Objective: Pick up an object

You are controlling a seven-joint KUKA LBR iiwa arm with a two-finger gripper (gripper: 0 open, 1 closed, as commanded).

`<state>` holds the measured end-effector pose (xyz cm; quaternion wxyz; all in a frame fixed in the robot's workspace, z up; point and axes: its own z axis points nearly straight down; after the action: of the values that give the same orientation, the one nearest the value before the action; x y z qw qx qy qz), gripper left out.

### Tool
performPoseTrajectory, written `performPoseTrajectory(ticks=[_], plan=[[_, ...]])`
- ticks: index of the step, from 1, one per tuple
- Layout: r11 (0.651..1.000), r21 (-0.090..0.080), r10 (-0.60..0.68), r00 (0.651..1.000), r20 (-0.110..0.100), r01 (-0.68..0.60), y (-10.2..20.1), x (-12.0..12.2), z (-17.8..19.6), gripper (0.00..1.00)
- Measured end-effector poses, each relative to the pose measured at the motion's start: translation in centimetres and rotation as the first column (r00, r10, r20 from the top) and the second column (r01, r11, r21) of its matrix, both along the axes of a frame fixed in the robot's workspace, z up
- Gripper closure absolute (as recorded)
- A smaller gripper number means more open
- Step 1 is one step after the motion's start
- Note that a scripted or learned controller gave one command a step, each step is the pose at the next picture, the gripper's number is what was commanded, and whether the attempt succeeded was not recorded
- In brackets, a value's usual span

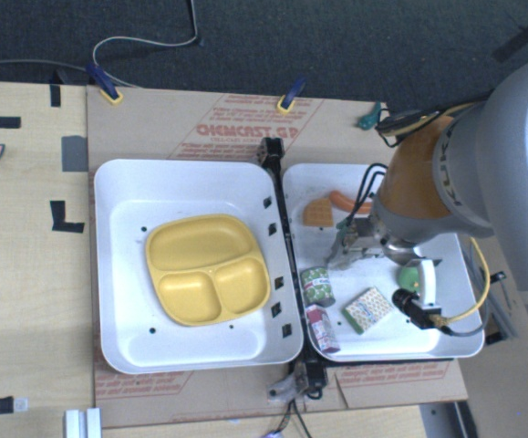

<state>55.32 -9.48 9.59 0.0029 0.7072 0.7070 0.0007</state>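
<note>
cardboard sheet [236, 126] under two white bins [118, 245], on wooden bench [26, 245].

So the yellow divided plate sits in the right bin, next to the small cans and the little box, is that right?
Not quite. The camera view shows the yellow plate alone in the left bin. The cans and the little box lie in the right bin, where the arm reaches in.

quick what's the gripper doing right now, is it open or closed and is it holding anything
Gripper: down in the right bin, near the small can; whether it is open, closed or holding something cannot be told.
</note>
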Motion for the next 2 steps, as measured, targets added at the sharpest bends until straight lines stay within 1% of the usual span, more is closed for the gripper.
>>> performPoseTrajectory(ticks=[1, 2], plan=[[1.000, 0.000, 0.000, 1.000, 0.000, 0.000, 0.0, 0.0, 0.0, 0.00], [1.000, 0.003, 0.001, 1.000, -0.002, -0.001, 0.0, 4.5, -1.0, 0.00]])
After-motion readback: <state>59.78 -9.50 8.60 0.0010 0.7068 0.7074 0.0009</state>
